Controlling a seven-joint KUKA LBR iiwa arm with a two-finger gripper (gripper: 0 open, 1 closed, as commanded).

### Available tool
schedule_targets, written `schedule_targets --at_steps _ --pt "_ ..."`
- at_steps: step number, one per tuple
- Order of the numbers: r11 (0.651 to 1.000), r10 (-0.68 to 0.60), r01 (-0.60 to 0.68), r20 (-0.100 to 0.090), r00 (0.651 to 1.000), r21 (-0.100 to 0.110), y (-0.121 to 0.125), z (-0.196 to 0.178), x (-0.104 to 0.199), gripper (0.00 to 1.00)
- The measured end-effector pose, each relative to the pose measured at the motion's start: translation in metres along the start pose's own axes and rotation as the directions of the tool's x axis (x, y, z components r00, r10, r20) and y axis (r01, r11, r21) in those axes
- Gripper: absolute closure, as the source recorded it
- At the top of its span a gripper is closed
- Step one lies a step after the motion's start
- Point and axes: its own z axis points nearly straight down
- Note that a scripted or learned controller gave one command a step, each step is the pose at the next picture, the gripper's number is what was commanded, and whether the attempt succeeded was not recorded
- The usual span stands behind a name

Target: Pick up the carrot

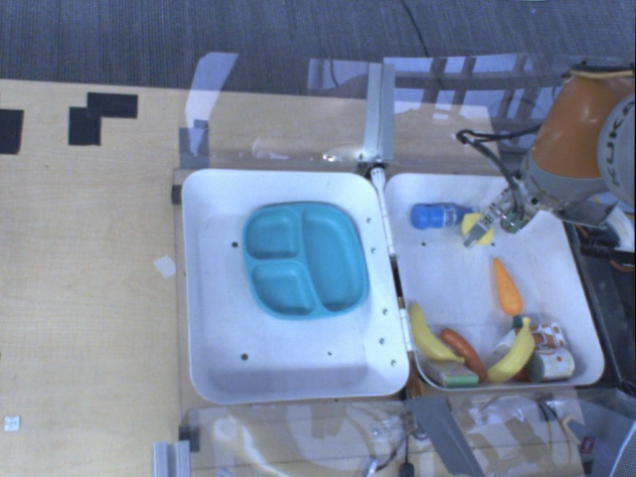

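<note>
One carrot [507, 286] lies lengthwise toward the right bin's [437, 296] near edge, just nearward of the gripper [479, 229], whose grip state I cannot tell.

Glossy plastic carrot [507, 286] in smooth white plastic bin [586, 296].

Carrot [507, 286]: orange, green tip at lower end. Arm [581, 137]: grey with orange band. Left bin [209, 266] and right bin [586, 316]: white. Divided plate [303, 258]: turquoise blue. Bottle [437, 216]: blue, lighter at cap end. Two bananas [429, 336] [515, 354]: yellow. Sausage-like item [463, 350]: red-orange. Small block [459, 379] by front wall: green. Bench [89, 296]: pale wood, black square marks at left. Floor [199, 13]: dark blue-grey, fine ribbed pattern.
</note>
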Motion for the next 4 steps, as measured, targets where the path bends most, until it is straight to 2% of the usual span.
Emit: schedule_targets --at_steps 1,2,3,4 --pt "0.964 0.265 -0.265 -0.013 0.964 0.02 -0.098 -0.11 0.039 1.0" --pt "0.849 0.528 -0.527 -0.008 0.849 0.022 -0.076 0.007 0.115 1.0" --pt "0.984 0.177 -0.177 -0.014 0.984 0.018 -0.092 -0.074 0.06 1.0" --pt "0.943 0.331 -0.331 -0.012 0.943 0.02 -0.084 0.007 0.092 1.0"
